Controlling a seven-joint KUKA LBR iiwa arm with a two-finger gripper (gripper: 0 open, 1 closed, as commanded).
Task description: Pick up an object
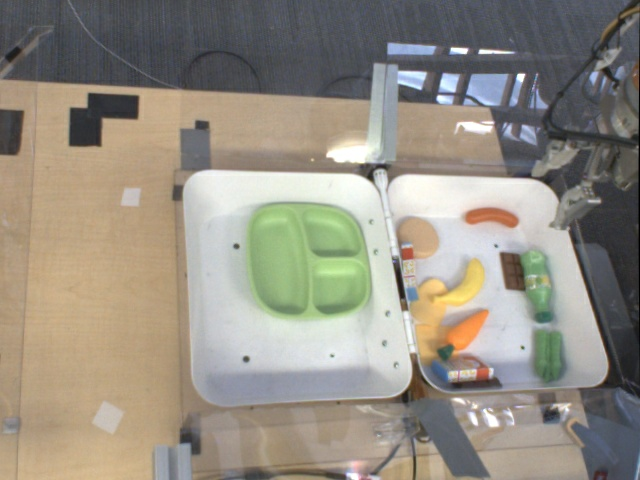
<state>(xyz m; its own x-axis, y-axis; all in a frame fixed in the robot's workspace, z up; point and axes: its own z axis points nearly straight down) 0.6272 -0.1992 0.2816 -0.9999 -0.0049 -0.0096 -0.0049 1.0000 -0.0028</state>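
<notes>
The end effector [580, 193] hangs off the right bin's [590, 313] upper corner, grip state impossible to tell, poised to choose among the banana [463, 285] and carrot [467, 328]

Left bin [215, 368]: shallow, white, rounded corners, sits on the wooden bench [90, 298]. A green divided plate [306, 260] lies in its upper middle, three compartments, one large at left and two smaller at right.

Bench surface pale wood. Black stepped markings [100, 116] near the far left edge; two small pale square patches [131, 197] further down. Grey metal upright post [383, 113] stands at the far side, between the bins. Dark carpet [250, 18] beyond the bench, a thin pale cable [100, 40] trailing across it.
</notes>
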